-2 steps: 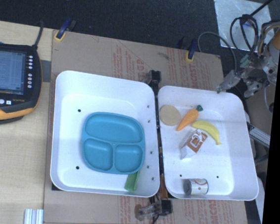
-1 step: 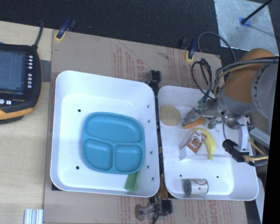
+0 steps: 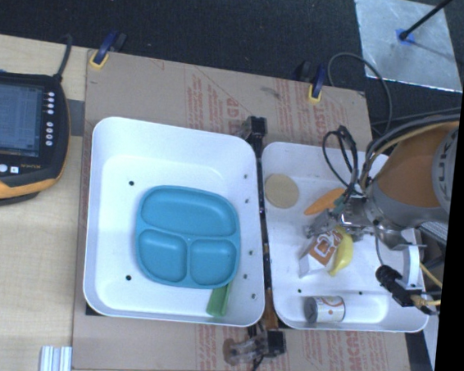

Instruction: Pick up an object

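The right bin [image 3: 285, 310] holds several small things. A tan round disc [image 3: 282, 191] lies at its back left and an orange carrot [image 3: 323, 202] beside it. A yellow banana [image 3: 342, 255] and a white-and-orange packet [image 3: 319, 251] lie in the middle. A small can [image 3: 324, 309] lies on its side at the front. My gripper [image 3: 339, 222] is low over the middle of this bin, right above the packet and the banana, just in front of the carrot. The arm's grey and orange wrist [image 3: 410, 175] hides the bin's right part.
The left bin [image 3: 106, 208] holds a blue divided plate [image 3: 187, 236] and a green object [image 3: 219, 300] at its front right. A tablet-like pendant [image 3: 10, 137] lies on the bench at far left. Black cables [image 3: 343, 151] loop over the right bin's back edge.
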